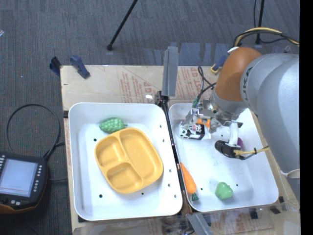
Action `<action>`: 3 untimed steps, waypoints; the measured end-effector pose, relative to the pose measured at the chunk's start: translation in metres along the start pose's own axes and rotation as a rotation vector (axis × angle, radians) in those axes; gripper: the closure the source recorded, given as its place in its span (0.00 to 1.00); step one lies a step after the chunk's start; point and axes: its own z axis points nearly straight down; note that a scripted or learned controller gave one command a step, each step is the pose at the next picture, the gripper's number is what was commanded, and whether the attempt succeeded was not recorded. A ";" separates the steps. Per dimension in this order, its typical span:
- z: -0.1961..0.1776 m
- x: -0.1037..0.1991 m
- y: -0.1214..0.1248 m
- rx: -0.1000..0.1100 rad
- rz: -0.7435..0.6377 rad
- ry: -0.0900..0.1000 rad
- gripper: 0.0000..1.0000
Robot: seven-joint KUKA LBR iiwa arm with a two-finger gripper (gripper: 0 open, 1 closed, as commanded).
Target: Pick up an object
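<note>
My gripper hangs low over the upper left part of the right bin, just right of the divider between the bins. A small orange spot shows beside it, and I cannot tell what that is. An orange toy carrot lies along the right bin's left wall near the front. A little to its right rests a green rounded toy. A purple piece peeks out from under the arm's wrist. In the left bin are a yellow divided plate and a green bumpy toy.
The grey arm with its orange band covers the right bin's upper right side. A black cable end hangs below the wrist. A grey post stands behind the bins, and a tablet lies on the floor at left.
</note>
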 end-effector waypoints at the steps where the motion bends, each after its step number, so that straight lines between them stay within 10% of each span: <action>1: -0.036 -0.024 -0.018 0.022 0.130 -0.006 0.00; 2: -0.085 -0.061 0.014 0.018 0.088 -0.005 0.00; 3: -0.008 -0.053 0.011 0.019 0.095 -0.005 0.00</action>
